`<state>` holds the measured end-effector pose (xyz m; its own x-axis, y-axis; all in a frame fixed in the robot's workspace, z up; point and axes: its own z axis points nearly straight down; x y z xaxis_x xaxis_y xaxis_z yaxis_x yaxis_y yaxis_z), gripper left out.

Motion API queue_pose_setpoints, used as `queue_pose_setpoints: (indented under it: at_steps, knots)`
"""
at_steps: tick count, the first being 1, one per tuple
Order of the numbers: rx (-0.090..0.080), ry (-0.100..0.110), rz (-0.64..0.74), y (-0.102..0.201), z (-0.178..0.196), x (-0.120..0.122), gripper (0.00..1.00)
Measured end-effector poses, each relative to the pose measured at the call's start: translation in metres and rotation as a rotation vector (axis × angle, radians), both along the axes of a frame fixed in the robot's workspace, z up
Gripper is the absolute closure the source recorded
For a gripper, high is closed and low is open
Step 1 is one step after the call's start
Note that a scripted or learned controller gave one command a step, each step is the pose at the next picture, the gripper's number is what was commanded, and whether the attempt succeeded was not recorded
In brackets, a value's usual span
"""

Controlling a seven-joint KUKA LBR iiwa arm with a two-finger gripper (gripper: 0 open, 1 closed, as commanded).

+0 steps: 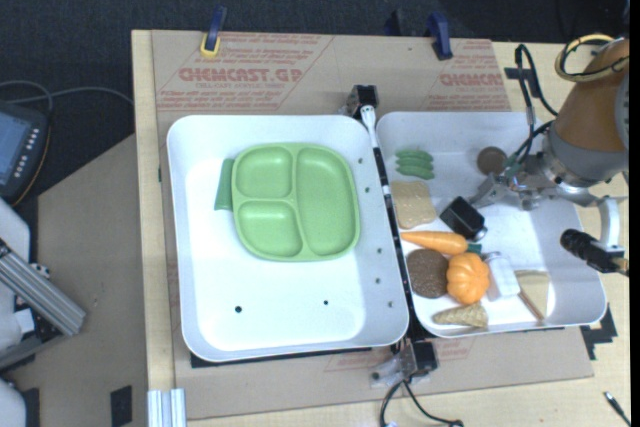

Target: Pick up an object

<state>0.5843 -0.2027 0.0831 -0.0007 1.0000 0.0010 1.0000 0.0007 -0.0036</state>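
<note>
The left bin (190, 215) holds a green divided plate (297, 200) with all three wells bare. The right bin (575, 313) is crowded along its left half. There are green pods (415, 163) at the back, then a tan slice (412, 203), a carrot (435, 241), a brown patty (428, 272) and an orange pumpkin (467, 278). A cone (460, 317) and a pale wedge (535, 295) lie at the front.

A small black block (462, 216) lies tilted just above the carrot and is the piece nearest the hand (500, 187). It looks rigid and light, probably smooth enough to slip, so a grip across its narrow sides seems safest. The carrot crowds its lower edge.

The hand hangs low between this block and a brown disc (491, 160). I cannot tell whether it is wide or narrow, and nothing is visibly held.
</note>
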Motion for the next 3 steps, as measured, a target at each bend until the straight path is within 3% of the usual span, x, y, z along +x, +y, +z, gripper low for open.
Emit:
queue_pose_setpoints:
  at_steps: [1,3]
  knots:
    - [-0.002,-0.005,0.000,0.000,0.013,0.001,1.00]
    - [-0.004,-0.011,0.001,0.007,0.132,0.008,1.00]
